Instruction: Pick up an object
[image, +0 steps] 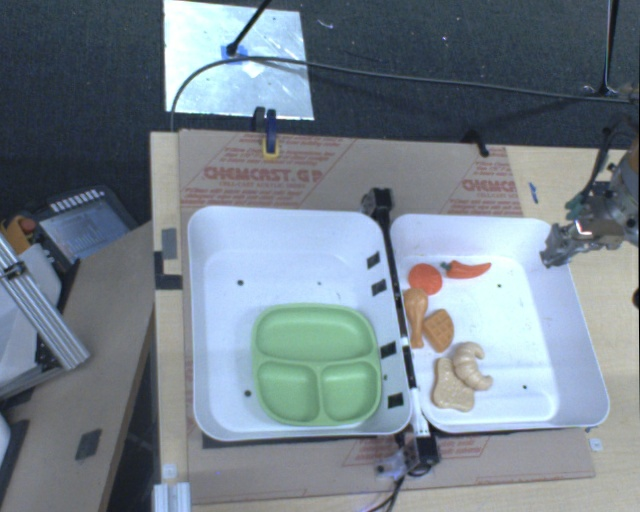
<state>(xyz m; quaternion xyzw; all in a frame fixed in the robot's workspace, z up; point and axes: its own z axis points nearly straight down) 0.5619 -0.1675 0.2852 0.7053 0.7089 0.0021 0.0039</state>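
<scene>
The right bin (560, 330) holds several toy foods along its left side. A red tomato (425, 278) lies beside an orange chili pepper (468, 268). Below them are a tan drumstick (415, 312), a brown waffle piece (438, 329), a beige croissant (469, 363) and a pale flat bread slice (450, 390). My gripper (558, 250) hangs at the bin's far right rim, well to the right of the pepper, with nothing seen in it.
The left bin (220, 260) carries a green divided plate (316, 362) in its front half. A black clip divider (385, 290) runs between the bins. Cardboard lies under both bins, and a grey device (80, 228) sits at the left.
</scene>
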